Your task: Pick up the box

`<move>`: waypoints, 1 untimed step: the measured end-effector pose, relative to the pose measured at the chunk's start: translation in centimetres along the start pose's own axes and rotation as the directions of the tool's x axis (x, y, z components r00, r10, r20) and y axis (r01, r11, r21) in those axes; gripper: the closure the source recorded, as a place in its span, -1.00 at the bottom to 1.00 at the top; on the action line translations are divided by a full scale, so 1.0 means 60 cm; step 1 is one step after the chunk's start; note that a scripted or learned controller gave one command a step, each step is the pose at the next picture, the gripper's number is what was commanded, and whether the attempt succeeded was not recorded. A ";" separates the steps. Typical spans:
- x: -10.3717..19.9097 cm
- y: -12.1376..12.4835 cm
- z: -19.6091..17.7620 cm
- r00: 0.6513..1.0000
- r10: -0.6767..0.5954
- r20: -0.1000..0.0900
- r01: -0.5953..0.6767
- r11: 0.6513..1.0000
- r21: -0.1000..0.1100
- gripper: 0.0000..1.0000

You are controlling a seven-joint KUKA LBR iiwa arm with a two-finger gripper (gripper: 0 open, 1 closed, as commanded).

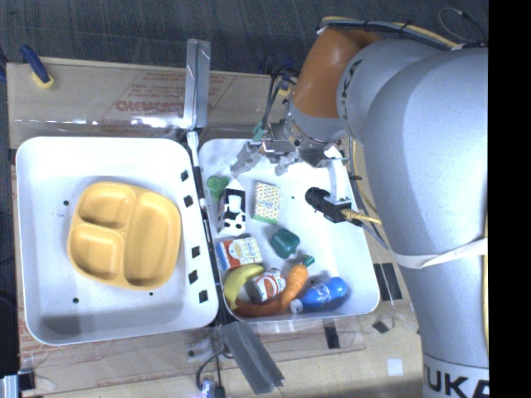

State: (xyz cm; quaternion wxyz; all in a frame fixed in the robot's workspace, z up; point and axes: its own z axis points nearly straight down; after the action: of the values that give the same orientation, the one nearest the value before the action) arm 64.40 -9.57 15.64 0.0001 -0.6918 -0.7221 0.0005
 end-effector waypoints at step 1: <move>-0.046 -0.100 0.088 0.993 0.116 -0.001 -0.116 0.993 -0.004 -1.00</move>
State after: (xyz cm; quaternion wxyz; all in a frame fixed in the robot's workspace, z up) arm 58.52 -12.57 10.35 -0.0010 -0.7324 -0.6808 -0.0011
